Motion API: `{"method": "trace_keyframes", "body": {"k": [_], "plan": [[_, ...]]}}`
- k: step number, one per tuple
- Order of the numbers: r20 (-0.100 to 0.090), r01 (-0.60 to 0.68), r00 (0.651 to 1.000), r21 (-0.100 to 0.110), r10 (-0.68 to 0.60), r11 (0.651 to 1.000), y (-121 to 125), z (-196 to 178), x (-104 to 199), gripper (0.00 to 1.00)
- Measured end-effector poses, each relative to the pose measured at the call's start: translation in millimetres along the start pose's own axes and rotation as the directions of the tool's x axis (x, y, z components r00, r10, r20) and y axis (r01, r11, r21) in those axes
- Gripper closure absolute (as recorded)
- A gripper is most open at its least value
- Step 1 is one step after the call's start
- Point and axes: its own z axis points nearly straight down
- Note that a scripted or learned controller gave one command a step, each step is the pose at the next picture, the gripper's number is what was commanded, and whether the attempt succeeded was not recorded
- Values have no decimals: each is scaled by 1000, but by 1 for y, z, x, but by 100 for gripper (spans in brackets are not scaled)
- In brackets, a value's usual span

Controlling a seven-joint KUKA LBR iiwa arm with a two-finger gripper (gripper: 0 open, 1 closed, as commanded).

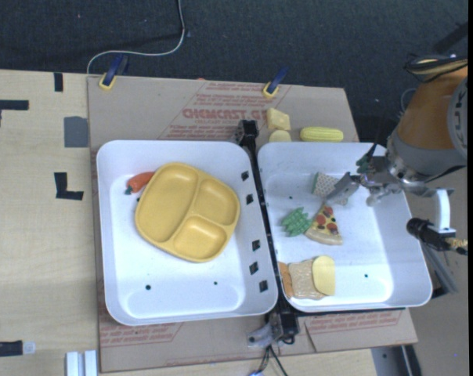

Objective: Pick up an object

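**Claw poised over the right bin, nothing held**

Claw [354, 185] is seen above the right bin [381, 284], its dark fingers spread apart, with nothing between them. The approach step is judged to be in hand; a descent onto the grey wedge [325, 183] just beside the fingertips, then a closing, would be called for next.

Counted from largest to smallest: two bins, one yellow divided plate [188, 211] in the left bin [174, 300], one toast with cheese [308, 278], one pizza slice [326, 225], one green leafy piece [296, 222], one grey wedge.
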Motion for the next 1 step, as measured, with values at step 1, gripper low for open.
{"method": "trace_keyframes", "body": {"k": [1], "plan": [[2,-5,1000,-11,6,1000,0,89,22,0]]}}
